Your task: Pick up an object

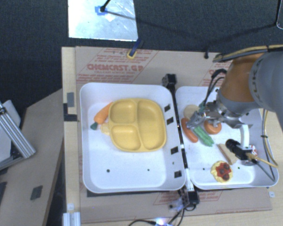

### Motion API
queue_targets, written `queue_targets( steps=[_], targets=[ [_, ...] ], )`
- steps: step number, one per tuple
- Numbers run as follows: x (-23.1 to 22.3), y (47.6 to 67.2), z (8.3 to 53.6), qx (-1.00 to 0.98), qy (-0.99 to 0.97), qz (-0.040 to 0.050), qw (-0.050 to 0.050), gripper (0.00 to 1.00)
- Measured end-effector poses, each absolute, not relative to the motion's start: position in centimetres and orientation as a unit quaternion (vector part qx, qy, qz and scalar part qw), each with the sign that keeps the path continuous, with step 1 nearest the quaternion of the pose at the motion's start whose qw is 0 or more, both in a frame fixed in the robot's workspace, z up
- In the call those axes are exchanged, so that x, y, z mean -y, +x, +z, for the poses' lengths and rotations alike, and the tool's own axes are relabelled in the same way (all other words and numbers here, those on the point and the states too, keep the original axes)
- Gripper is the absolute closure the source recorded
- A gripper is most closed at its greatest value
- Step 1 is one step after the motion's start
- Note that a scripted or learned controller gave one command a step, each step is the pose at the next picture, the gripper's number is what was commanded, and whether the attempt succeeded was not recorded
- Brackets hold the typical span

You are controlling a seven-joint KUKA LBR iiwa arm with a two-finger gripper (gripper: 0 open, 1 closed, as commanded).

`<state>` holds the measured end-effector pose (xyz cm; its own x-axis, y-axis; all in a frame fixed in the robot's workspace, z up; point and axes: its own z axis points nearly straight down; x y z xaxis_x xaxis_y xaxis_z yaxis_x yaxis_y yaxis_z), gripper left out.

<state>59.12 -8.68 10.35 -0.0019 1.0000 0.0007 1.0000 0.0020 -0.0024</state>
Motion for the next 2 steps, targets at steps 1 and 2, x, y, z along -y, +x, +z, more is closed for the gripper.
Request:
queue_targets(
  steps=[1,2],
  targets=[
    [8.9,59.4,8.8,0.707,-0.707,-0.0019,-0.006,0.00],
    [9.0,59.6,10.1,0.707,-0.707,-0.0032,-0.009,1.00]
  ],
)
